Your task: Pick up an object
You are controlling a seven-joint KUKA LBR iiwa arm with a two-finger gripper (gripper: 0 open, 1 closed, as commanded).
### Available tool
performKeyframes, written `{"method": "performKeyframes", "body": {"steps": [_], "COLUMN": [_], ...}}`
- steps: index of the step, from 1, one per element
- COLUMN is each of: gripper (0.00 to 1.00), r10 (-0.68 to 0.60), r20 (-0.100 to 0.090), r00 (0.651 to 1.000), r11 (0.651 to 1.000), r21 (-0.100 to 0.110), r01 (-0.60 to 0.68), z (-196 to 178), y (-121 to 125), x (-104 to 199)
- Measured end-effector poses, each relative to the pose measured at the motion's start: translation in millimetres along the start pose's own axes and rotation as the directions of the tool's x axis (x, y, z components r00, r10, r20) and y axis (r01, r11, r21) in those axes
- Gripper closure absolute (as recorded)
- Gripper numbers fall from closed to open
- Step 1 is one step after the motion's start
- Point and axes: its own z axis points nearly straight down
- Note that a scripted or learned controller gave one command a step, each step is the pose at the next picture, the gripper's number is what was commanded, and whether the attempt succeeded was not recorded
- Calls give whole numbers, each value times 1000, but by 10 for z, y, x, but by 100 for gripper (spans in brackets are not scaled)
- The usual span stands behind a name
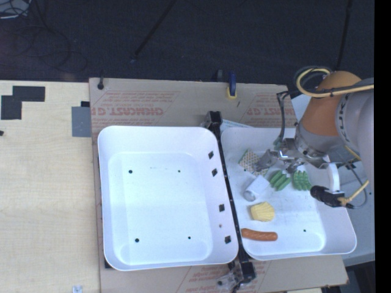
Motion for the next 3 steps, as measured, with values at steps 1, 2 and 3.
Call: {"method": "performKeyframes", "body": {"steps": [1,2,3], "gripper": [0,0,0], "r10": [1,-1,3], "r20": [5,5,7], "r00": [1000,1000,1000], "r11": [1000,1000,1000], "r21": [-5,-10,-11], "r01": [-1,1,-3], "z": [-125,-61,-1098], "y": [220,-45,226], "x": [-459,382,13]}}
